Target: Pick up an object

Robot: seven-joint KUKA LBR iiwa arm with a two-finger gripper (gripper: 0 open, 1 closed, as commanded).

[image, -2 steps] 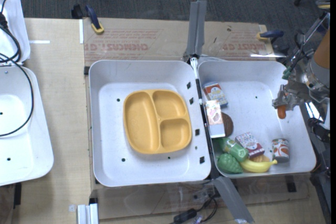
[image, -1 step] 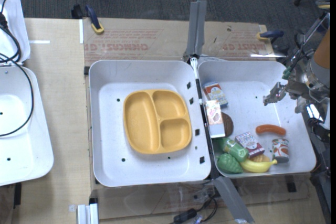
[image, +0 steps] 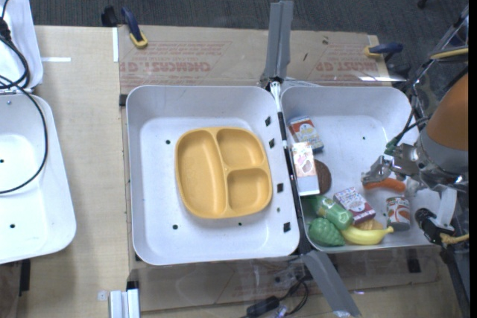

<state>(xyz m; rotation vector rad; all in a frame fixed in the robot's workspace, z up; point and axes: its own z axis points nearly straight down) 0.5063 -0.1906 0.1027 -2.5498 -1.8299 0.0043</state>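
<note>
Tool (image: 381, 173) sits low in right bin (image: 350, 97), by an orange carrot-like piece (image: 389, 184); can't tell its state. Nothing lifted: banana (image: 367, 235), green items (image: 328, 223), packets on bin floor. Pick not done.

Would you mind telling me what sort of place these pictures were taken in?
Most likely a robotics lab set up for grasping trials. Two shallow white plastic bins sit side by side on a cardboard-covered bench, the right one holding toy food such as a yellow plastic banana, with a grey robot arm reaching in.
</note>
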